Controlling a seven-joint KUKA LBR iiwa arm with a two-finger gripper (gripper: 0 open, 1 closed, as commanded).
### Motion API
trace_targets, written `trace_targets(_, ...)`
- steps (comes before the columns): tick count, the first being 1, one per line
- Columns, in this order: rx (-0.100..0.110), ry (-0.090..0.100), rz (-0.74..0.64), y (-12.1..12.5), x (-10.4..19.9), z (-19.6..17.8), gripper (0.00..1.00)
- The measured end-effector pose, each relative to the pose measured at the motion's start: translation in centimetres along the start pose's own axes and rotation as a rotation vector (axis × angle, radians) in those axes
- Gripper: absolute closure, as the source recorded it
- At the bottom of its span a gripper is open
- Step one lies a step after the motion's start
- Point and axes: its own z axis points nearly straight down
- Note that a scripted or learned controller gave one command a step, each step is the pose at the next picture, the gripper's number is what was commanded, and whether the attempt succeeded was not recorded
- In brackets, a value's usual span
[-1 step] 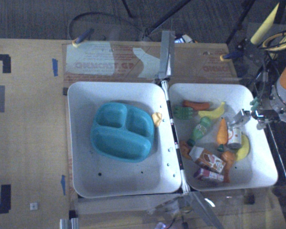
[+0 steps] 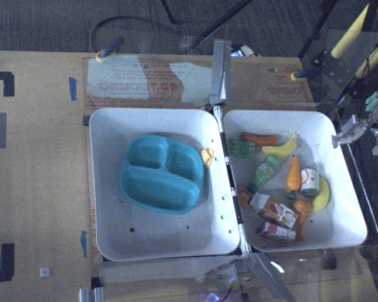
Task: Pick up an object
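The end effector (image 2: 349,131) sits at the right bin's (image 2: 340,231) rim; grip state unclear. Toys (image 2: 283,194) crowd its middle.

Gripper (image 2: 348,133): blurred at the right bin's (image 2: 353,187) edge; finger state unreadable
Arm: cut off by the picture's right edge
Can (image 2: 310,180): label too small to read
Cartons (image 2: 278,219): print blurred; overlapping, edges unclear
Yellow piece (image 2: 207,156): too small to identify; beside the teal tray (image 2: 162,173)
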Motion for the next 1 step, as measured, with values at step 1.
trace_targets(1,-0.001,0.000,0.090,6.34,1.22,5.65,0.00)
